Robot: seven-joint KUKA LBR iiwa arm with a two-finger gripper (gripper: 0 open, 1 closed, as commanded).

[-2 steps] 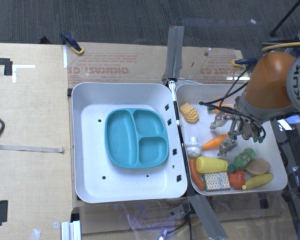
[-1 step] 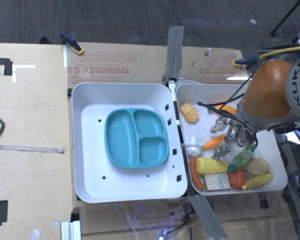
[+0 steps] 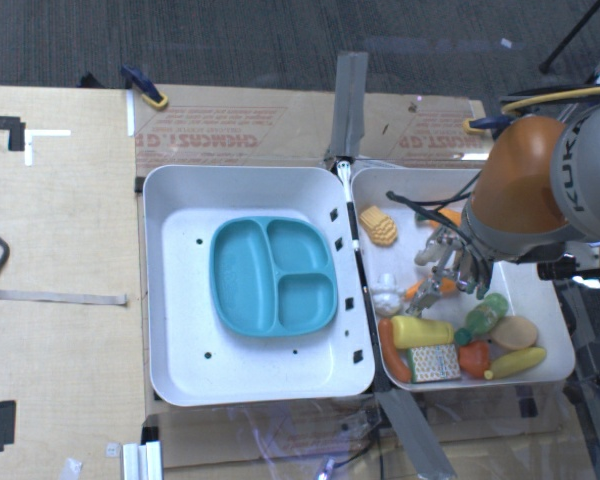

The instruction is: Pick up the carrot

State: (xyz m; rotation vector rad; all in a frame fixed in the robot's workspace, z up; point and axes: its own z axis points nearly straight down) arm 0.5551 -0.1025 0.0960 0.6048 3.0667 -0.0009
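- The gripper (image 3: 442, 280) hangs low in the right bin (image 3: 400, 183), at about the bin's centre, with the orange-banded arm (image 3: 520, 183) reaching in from three o'clock.
- Whether it is parted or closed I cannot tell — the metal parts blur together against the clutter.
- A small orange piece (image 3: 412, 291), likely the carrot, lies just at nine o'clock of the tip, touching or nearly so; nothing shows as held.
- Other toy food crowds the bin's six o'clock end: a yellow block (image 3: 420, 330), a green piece (image 3: 485, 313), a potato-like lump (image 3: 515, 332) and a banana (image 3: 515, 362); a waffle-like piece (image 3: 378, 226) sits at eleven o'clock.
- The left bin (image 3: 160, 268) holds a teal divided plate (image 3: 275, 275).
- Judged step: descent and grasp attempt — the lift is not yet done.
- The next move calls for centring over the orange piece, closing on it alone, then rising straight up.
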